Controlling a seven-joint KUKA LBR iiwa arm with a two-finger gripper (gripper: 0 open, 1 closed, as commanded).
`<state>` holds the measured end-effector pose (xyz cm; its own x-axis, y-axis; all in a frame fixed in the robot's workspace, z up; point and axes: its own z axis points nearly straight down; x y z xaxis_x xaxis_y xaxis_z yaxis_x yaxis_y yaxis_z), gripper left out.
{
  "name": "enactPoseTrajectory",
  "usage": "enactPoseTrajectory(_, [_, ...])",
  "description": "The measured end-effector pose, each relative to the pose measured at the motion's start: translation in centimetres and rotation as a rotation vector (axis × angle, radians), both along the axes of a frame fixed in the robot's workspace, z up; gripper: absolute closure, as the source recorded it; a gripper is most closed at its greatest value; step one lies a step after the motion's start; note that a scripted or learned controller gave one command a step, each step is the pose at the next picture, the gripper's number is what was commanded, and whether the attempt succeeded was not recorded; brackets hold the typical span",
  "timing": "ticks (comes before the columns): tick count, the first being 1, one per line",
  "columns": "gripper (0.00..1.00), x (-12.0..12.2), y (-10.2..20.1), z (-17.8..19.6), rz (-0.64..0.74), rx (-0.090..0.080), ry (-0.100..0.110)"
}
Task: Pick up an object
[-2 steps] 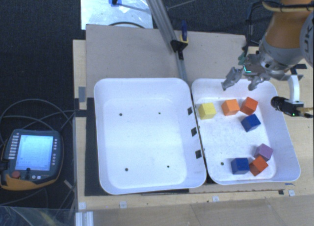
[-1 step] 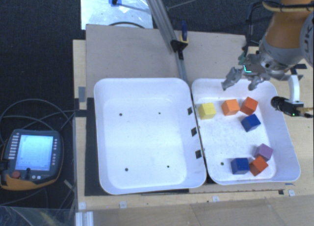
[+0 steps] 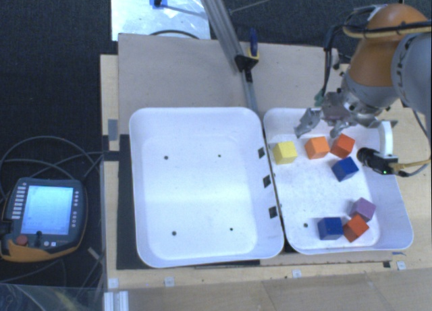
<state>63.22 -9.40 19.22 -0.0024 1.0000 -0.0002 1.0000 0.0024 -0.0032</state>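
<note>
Gripper (image 3: 322,123) hangs over the far end of the right bin (image 3: 398,235), fingers spread wide, nothing between them. Just below it sit an orange cube (image 3: 316,147) and a red-orange cube (image 3: 342,145). Yellow cube (image 3: 284,152) lies left of the orange one; blue cube (image 3: 345,168) lies right and nearer. Purple, blue and orange cubes cluster at the bin's near end.

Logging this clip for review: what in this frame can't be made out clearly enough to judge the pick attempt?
- Gripper: blurred, at the right bin's far rim; its height above the bin floor cannot be read from this slanted camera view.
- Orange block and red-orange block: whether a fingertip touches either is unclear; the fingers overlap that spot.
- Arm's upper links: cut off by the right edge.
- Pendant screen: text too small to read.
</note>
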Motion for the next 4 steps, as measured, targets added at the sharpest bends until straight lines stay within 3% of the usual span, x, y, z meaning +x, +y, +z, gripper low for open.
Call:
enactPoseTrajectory(1, [0.00,0.8,-0.3,-4.5,0.000,0.000,-0.002])
enactPoseTrajectory(2, [0.00,1.3,-0.3,-6.7,0.001,-0.003,-0.022])
enactPoseTrajectory(3, [1.00,1.4,-0.4,-5.6,0.003,-0.003,-0.023])
enactPoseTrajectory(4, [1.00,0.6,-0.2,0.1,0.002,-0.001,-0.011])
